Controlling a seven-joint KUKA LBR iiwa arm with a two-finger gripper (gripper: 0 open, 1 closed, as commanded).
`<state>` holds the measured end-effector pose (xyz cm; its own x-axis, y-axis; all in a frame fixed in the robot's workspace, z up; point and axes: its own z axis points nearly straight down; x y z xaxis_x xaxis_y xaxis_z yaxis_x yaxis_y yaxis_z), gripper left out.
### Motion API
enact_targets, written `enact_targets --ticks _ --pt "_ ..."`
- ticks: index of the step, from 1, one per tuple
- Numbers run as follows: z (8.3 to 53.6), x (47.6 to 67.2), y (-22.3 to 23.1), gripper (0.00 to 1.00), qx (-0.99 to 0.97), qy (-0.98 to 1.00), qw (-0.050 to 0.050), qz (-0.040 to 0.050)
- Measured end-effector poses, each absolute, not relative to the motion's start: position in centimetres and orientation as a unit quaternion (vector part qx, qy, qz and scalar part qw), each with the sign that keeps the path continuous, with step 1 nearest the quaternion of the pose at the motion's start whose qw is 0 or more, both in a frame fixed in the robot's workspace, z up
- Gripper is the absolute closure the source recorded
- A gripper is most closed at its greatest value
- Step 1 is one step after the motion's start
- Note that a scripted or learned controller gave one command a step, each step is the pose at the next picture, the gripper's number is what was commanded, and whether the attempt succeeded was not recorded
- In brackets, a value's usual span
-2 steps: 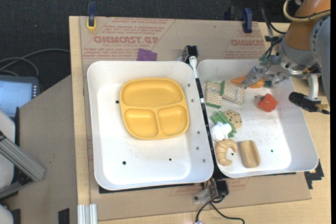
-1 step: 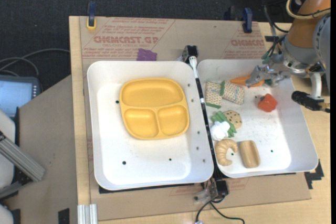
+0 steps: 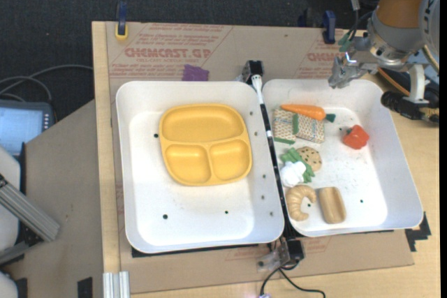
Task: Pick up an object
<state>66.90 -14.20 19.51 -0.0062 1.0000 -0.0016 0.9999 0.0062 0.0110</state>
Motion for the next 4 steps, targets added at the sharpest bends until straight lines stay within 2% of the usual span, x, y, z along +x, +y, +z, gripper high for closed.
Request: enact_targets --ticks 1,2,3,4 --pt "18.8 66.7 -14.6 0.00 0.707 0.708 0.001 0.0003" --pt "9.9 62.2 -16.2 0.00 0.707 0.707 0.005 0.0013" --pt "8.7 66.2 -14.6 0.00 0.705 0.709 -0.005 -0.0068" --pt "8.9 66.5 -11.8 0.00 0.707 0.707 -0.001 -0.0063"
